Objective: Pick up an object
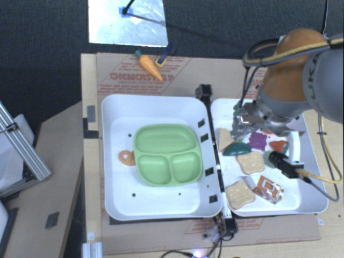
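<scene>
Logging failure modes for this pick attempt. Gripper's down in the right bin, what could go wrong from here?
1. The gripper sits over tightly packed items: the teal piece, the purple piece and the toast slice lie close together, so it may nudge or catch two.
2. The toast slices are flat and could slip a pinch.

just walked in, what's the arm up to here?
The gripper is down in the right bin, over a pile of toy food: a teal piece, a purple piece and bread slices. Nothing visibly held. The left bin holds a green divided tray and a small pretzel.
</scene>
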Robot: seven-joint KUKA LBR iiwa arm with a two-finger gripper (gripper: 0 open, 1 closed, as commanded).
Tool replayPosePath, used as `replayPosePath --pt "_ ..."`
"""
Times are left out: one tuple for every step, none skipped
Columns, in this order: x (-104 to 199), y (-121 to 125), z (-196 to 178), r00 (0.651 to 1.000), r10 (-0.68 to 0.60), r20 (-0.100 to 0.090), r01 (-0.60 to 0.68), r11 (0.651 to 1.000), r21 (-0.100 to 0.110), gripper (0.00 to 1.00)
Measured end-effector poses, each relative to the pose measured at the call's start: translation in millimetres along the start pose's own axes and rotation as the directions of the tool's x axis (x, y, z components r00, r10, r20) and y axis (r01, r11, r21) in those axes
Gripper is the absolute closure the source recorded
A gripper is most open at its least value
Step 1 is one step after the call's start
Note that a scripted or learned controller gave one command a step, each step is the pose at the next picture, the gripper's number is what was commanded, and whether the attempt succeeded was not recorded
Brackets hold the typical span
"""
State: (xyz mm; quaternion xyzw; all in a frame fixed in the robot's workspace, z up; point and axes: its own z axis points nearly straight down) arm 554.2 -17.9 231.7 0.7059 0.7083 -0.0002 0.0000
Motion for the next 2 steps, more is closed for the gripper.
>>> replayPosePath --pt "-5 14 0 1.0 -0.001 0.0 0.001 1.0 -0.003 1.0" --pt "-3 5 18 1.0 0.002 0.0 -0.002 1.0 -0.001 1.0"
